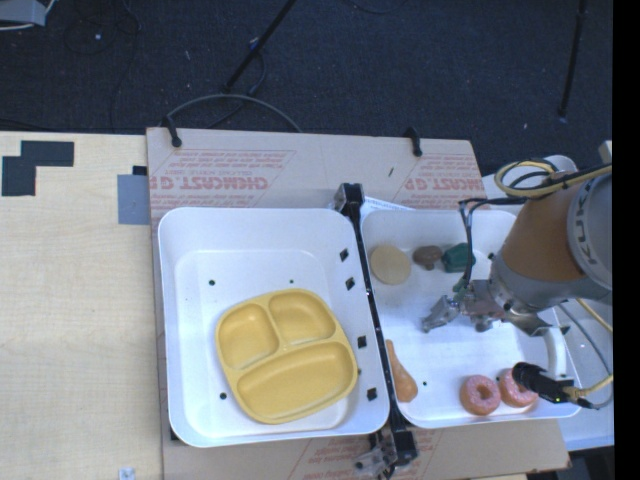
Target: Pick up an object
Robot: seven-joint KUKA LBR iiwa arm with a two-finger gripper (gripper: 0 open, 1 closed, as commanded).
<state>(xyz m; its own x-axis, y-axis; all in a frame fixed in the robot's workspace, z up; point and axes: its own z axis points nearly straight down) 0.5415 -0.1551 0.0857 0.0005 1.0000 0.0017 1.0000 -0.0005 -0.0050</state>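
In the right bin my gripper hangs low over the bare white floor near the middle, reaching in from the right. A tan round disc, a brown-grey lump and a small green object lie in a row just beyond it, toward the far wall. An orange-brown drumstick-shaped piece lies by the bin's left wall, nearer the front. Two pink donuts sit side by side at the front right. Nothing shows in the gripper.
The left bin holds a yellow divided plate. A black divider edge runs between the two bins. The arm's grey and orange body covers the right bin's right side.
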